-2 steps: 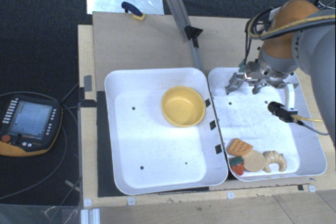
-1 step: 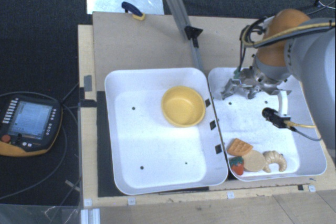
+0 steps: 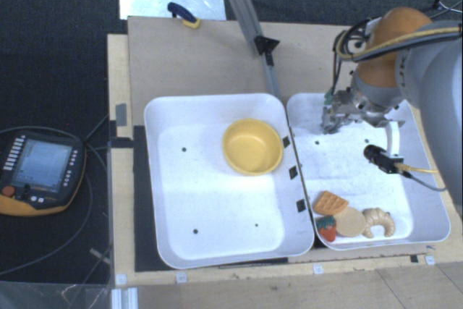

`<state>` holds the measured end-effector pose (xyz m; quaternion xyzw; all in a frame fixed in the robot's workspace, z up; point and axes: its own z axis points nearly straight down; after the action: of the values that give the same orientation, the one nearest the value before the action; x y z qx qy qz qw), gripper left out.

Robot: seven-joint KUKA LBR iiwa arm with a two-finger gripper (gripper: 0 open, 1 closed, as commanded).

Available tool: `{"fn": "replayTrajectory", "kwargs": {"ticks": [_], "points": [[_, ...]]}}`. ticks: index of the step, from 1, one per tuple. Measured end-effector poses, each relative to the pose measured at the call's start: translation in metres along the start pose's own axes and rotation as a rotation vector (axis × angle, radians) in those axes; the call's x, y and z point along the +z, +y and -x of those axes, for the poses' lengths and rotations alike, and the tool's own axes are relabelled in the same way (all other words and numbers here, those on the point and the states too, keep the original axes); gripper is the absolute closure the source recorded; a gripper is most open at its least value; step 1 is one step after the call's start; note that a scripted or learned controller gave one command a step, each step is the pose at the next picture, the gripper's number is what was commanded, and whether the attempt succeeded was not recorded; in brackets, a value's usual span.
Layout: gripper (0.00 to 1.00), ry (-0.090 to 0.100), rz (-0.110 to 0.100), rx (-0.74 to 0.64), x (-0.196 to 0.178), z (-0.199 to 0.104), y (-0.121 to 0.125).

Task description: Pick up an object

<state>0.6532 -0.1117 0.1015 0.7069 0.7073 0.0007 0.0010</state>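
A yellow bowl (image 3: 252, 147) sits upright in the left bin (image 3: 173, 192), near its upper right corner. In the right bin (image 3: 427, 221), at the near edge, lie an orange ridged piece (image 3: 330, 202), a small red and green item (image 3: 326, 226), a tan round piece (image 3: 350, 222) and a beige croissant-shaped piece (image 3: 379, 221). My gripper (image 3: 330, 119) hangs over the far left part of the right bin, well away from those items and to the right of the bowl. Nothing shows between its fingers.
A grey pole (image 3: 242, 0) slants across the bench behind the bins. A black cable fitting (image 3: 382, 158) hangs over the right bin under my arm. A teach pendant (image 3: 36, 170) lies on the floor to the left. A yellow and blue clamp (image 3: 184, 15) sits at the bench's far edge.
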Motion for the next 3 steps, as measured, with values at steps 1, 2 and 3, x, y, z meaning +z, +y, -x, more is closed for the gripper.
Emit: {"fn": "replayTrajectory", "kwargs": {"ticks": [1,2,3], "points": [[1.00,0.000,0.002,0.000,-0.046,0.000,0.009],[1.00,0.000,0.004,0.000,-0.109,0.000,0.013],[1.00,0.000,0.003,0.000,-0.161,0.000,0.014]]}}
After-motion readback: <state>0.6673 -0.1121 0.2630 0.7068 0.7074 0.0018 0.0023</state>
